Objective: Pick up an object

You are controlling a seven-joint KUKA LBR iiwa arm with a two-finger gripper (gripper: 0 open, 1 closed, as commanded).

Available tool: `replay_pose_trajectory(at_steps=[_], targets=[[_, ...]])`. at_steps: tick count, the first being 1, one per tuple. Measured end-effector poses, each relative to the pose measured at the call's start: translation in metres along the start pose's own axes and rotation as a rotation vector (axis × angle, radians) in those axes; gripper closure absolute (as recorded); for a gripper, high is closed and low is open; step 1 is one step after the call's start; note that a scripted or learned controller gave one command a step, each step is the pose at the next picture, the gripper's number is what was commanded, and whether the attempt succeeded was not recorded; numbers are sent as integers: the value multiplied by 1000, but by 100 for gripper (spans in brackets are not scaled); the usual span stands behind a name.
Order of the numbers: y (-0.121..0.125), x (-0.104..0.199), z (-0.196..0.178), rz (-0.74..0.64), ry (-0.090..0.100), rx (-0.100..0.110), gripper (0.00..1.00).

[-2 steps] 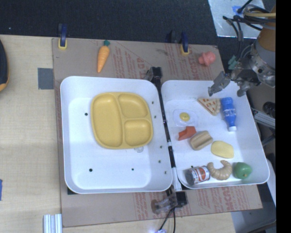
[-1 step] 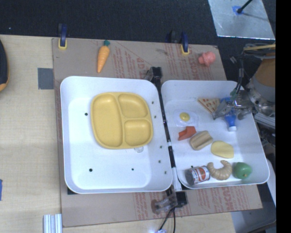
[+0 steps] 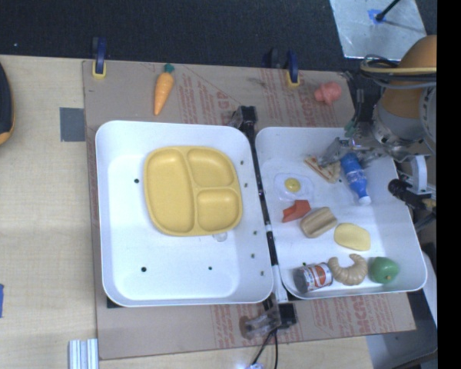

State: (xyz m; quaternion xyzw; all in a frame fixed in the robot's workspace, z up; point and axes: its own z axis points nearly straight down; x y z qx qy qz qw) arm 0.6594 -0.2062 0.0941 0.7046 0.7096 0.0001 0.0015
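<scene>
Blue-capped, the small bottle (image 3: 356,176) lies in the right bin (image 3: 415,229) toward two o'clock, directly under the gripper (image 3: 354,146); whether the gripper is open or closed, I cannot tell. A cracker (image 3: 323,167) lies touching it at nine o'clock. Further out sit a fried egg (image 3: 293,184), red piece (image 3: 295,211), bread roll (image 3: 317,221), lemon-yellow piece (image 3: 353,237), croissant (image 3: 349,270), green apple (image 3: 383,269) and a can (image 3: 313,277) whose label is unreadable. The left bin (image 3: 123,229) holds a yellow divided plate (image 3: 192,189). On the counter (image 3: 31,229), a carrot (image 3: 163,88) lies at eleven o'clock and a pink toy (image 3: 328,92) at one.
</scene>
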Motion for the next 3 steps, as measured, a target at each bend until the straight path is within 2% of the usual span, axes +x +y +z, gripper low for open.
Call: replay_pose_trajectory(at_steps=[1, 2, 3], targets=[[0, -2, -17, -1, -2, -4, 100], [-2, 59, -40, -2, 3, 7, 100], [-19, 125, -103, -4, 3, 0, 100]])
